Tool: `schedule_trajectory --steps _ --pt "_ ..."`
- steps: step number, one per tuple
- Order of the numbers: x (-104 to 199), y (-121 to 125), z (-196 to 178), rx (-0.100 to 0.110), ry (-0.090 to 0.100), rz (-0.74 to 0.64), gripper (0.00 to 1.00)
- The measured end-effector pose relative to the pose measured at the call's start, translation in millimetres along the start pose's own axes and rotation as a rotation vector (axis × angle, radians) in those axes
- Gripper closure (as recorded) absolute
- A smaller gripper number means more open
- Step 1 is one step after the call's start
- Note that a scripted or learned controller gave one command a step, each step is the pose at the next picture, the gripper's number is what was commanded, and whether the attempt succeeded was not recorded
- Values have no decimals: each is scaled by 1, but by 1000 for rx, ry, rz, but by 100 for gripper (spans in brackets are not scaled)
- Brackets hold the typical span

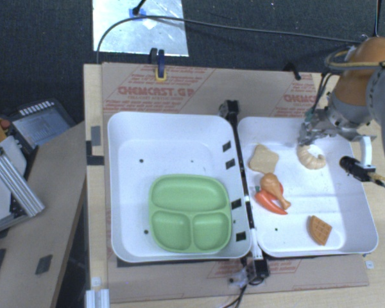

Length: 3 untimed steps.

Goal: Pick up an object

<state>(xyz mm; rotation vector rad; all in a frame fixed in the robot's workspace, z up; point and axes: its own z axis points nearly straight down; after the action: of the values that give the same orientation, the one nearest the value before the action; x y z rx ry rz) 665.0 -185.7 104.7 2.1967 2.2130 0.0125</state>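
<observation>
two white bins sit side by side on the tabletop. the left bin carries a green divided plate near its front edge. the right bin has five pieces of toy food: a pale croissant toward the back, a tan bread slice close to the divider, an orange drumstick touching a red pepper just in front of the bread, and a small waffle piece alone near the front right. my jaws hang at the back of the right bin, right above the croissant and seemingly at its upper edge. i cannot tell whether my jaws are spread or pressed together, and nothing is visibly between them. my arm reaches in from the right, its orange band high over the bin's rear corner.
</observation>
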Motion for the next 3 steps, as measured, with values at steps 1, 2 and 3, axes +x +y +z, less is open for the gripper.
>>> schedule_trajectory --steps 1,2,3 --pt "-5 1 -64 16 9 4 100" --pt "-5 4 -105 15 9 3 100" --pt "35 -12 -106 21 11 0 100"
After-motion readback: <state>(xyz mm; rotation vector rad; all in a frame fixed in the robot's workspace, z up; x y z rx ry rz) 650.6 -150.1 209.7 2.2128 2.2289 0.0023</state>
